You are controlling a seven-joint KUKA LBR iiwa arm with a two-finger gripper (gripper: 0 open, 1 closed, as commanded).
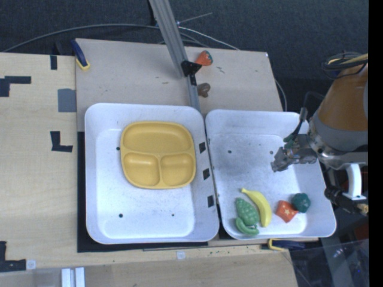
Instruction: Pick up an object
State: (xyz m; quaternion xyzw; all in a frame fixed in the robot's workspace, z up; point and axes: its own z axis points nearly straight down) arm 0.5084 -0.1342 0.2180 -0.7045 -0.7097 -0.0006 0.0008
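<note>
Four toys lie ungrasped in the right bin (251,127); the gripper (281,162) hovers above, its opening unclear.

Wooden bench (137,76), two white bins (102,178) (side by side)

Claw (281,160) fingers too small and dark to read. Arm (342,115) cut off at right edge. Tabletop (36,178) cropped at left and near edges.

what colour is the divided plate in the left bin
Yellow; the divided plate shows plainly in the camera view.
</note>
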